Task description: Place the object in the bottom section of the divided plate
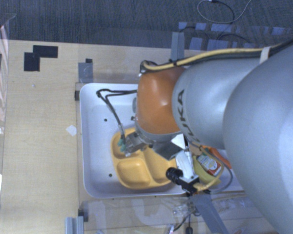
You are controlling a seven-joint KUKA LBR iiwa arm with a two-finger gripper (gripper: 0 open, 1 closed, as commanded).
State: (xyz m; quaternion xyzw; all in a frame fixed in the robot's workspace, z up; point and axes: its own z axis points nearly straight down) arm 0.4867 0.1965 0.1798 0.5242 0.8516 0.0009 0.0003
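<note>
Grey arm (224, 116) with orange band reaching low over the white bin (95, 145), gripper (129, 145) down on the yellow divided plate (136, 172), finger state and object impossible to tell

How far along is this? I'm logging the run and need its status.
Done: the arm has reached over the yellow divided plate in the white bin. In hand: the wrist covers the plate's upper part, so any grasp is hidden. Left: the bottom section looks bare, so placement appears undone.
</note>
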